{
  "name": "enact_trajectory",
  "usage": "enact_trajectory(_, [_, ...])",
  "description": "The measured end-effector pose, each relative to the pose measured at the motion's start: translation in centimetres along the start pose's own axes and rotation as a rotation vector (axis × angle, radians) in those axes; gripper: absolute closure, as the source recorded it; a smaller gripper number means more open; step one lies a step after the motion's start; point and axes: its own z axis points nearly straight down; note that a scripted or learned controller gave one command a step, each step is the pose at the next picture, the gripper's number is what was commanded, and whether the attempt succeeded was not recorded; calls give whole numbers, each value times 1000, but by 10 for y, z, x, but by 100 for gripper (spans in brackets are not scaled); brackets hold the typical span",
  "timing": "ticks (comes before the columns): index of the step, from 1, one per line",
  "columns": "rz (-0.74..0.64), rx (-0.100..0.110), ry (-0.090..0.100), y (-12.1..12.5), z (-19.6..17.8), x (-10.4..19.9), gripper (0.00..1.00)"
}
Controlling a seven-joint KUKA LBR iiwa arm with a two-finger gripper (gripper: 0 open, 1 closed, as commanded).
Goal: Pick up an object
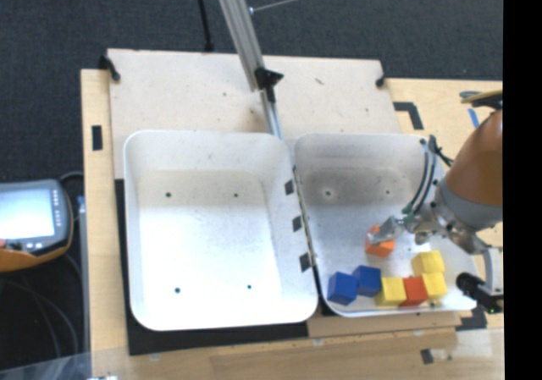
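Note:
My gripper hangs over the right part of the right bin, reaching in from the right. A small orange block lies directly at its tip, touching or nearly touching it. Whether the block is gripped is unclear from this angle. Along the bin's front wall sit two blue blocks, a yellow block, a red block and another yellow block. A third yellow block rests just behind them, below the wrist.
The left bin stands beside the right one, sharing a middle wall. A slanted aluminium camera pole rises behind the bins. A handheld control pendant lies off the bench at the left.

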Motion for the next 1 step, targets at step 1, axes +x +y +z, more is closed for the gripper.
enact_trajectory(1, [-3, 12, 5, -19, -104, 41, 0])
